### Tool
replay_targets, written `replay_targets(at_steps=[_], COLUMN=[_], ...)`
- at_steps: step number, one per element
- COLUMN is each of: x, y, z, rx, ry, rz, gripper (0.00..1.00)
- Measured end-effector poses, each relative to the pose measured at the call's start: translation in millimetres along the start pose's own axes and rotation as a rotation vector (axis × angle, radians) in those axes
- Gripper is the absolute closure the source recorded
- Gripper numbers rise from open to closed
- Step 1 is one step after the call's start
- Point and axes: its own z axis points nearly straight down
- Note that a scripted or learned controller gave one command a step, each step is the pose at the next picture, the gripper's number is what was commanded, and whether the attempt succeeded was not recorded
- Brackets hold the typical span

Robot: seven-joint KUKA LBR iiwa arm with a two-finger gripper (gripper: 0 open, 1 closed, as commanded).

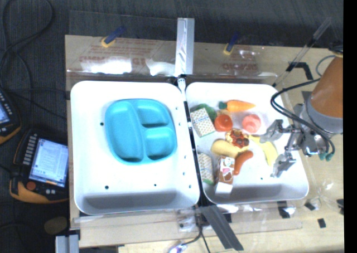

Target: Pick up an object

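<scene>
Wooden bench (pixel 312 213) on dark carpet, two white bins side by side.
The left bin (pixel 83 151) holds a blue divided tray (pixel 142 129). The right bin (pixel 290 188) holds a carrot (pixel 241 105) lying left-right, a tomato (pixel 223 122), a sausage (pixel 243 161) running diagonally and cartons. The gripper (pixel 281 149) hangs over its right side, fingers spread wide, holding nothing.

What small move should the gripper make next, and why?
Probably shift slightly toward the bin's middle and descend: the gripper hovers at the right white bin's right side, holding nothing, and the yellow toy banana lies just beside it, the nearest object to pick.
</scene>
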Motion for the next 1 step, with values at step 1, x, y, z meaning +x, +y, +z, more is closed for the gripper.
replay_targets(at_steps=[1], x=[-9.5], y=[-28.9], z=[73.3], rx=[0.001], ry=[0.0], rz=[-0.01], gripper=[0.0])
